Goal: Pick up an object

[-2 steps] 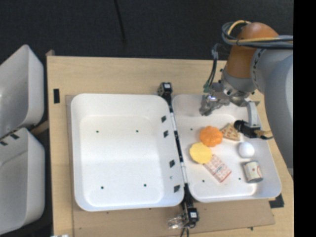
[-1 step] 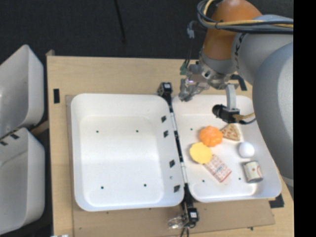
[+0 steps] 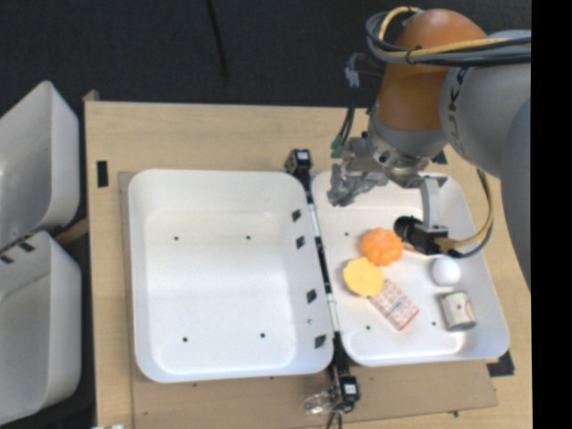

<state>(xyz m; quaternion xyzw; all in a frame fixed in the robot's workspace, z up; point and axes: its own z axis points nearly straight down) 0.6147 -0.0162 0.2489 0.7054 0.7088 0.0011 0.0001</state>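
the arm [image 3: 447, 70] reaches in from the right, its gripper [image 3: 344, 189] low over the right bin's [image 3: 465, 347] far left corner; orange object [image 3: 382, 246] lies near, apart.

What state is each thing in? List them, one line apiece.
gripper: over the right bin's far-left corner, nothing visibly held.
orange object: loose on the right bin floor, touching the yellow object.
yellow object: lying flat, beside the patterned packet.
patterned packet: lying flat, at a slant.
white ball: resting free.
small can: on its side.
right bin: holds all five.
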